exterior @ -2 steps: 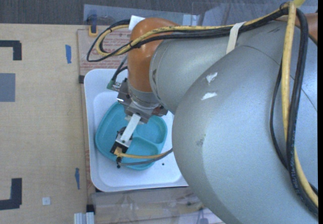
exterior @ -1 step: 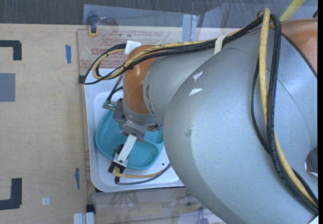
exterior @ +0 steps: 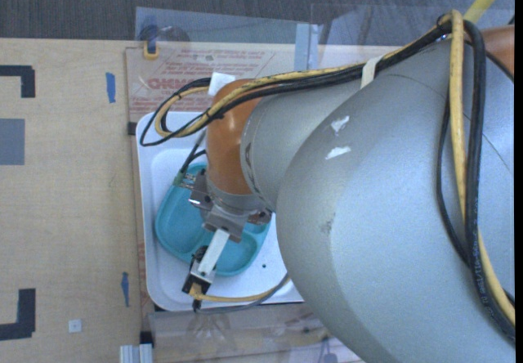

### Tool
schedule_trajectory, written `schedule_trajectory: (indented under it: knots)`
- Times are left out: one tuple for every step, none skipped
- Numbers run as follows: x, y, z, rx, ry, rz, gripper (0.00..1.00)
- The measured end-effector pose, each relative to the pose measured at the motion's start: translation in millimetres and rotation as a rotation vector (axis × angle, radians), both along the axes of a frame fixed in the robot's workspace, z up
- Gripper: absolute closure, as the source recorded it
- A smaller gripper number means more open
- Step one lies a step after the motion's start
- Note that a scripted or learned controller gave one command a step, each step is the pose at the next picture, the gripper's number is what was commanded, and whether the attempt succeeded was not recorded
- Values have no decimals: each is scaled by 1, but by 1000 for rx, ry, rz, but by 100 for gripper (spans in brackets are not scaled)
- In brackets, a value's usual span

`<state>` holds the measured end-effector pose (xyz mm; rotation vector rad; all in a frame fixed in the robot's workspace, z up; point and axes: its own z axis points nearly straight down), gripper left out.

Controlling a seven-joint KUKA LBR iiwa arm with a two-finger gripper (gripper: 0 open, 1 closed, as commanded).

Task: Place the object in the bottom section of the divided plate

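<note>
Teal, glossy, round-edged divided plate (exterior: 173,229) lying in the near half of a smooth white bin (exterior: 154,159) on the pale wooden desk (exterior: 65,190). Just above it, matte grey arm (exterior: 368,214) with orange band (exterior: 225,141), covering the claw (exterior: 222,221); spread or pressed together, cannot tell.

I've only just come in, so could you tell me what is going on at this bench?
The grey KUKA arm reaches in from the right, its orange-banded wrist poised over a teal divided plate lying in a white bin. The arm hides much of the plate, so whether an object is held or already placed is unclear.
</note>
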<state>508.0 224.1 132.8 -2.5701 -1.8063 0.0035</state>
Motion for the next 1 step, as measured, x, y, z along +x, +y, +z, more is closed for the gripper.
schedule_trajectory:
  knots:
    - [31, -12, 68, 0, 0, -76, 100]
